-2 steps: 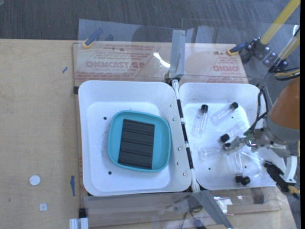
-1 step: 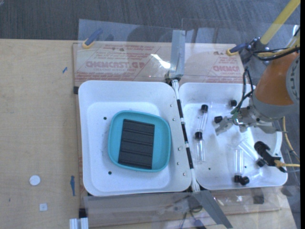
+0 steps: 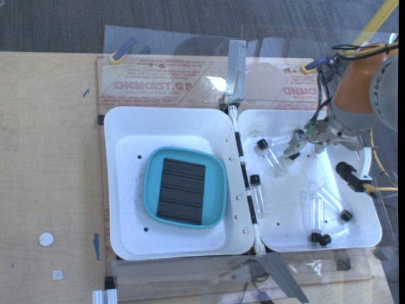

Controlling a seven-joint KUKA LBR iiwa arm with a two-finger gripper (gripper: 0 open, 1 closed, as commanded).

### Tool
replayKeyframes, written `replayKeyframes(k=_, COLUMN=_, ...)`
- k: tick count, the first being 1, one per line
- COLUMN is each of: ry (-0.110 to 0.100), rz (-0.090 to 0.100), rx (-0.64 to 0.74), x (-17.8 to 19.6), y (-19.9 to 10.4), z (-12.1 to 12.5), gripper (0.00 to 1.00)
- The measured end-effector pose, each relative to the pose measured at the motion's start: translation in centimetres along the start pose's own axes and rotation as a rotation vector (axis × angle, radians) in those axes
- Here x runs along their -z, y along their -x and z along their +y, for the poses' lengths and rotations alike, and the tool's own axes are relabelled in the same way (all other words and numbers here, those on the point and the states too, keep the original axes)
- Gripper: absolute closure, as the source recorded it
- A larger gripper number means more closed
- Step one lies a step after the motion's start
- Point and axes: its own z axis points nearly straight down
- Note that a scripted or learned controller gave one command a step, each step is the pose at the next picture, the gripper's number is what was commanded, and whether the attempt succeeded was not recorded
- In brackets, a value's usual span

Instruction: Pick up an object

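Clear vials with black caps lay scattered in the right bin (image 3: 373,230). One vial (image 3: 269,155) sat near the bin's upper left, just left of my gripper (image 3: 295,145). I couldn't tell the fingers' spread; nothing showed between them. A second vial (image 3: 255,192) lay along the divider wall, tight for access. A loose cluster of vials (image 3: 324,215) occupied the lower right, close to the near rim. Mid-bin floor between gripper and cluster looked open. The left bin (image 3: 120,189) held a teal tray (image 3: 152,189) with a dark ribbed block (image 3: 183,190) in it, well apart from the gripper. Both bins sat on the counter (image 3: 44,170).
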Motion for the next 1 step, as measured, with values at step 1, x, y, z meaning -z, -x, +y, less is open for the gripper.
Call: replayKeyframes(k=1, ry=-0.013, rz=0.001, rx=-0.002, x=0.65, y=0.07, z=-0.41, gripper=1.00)
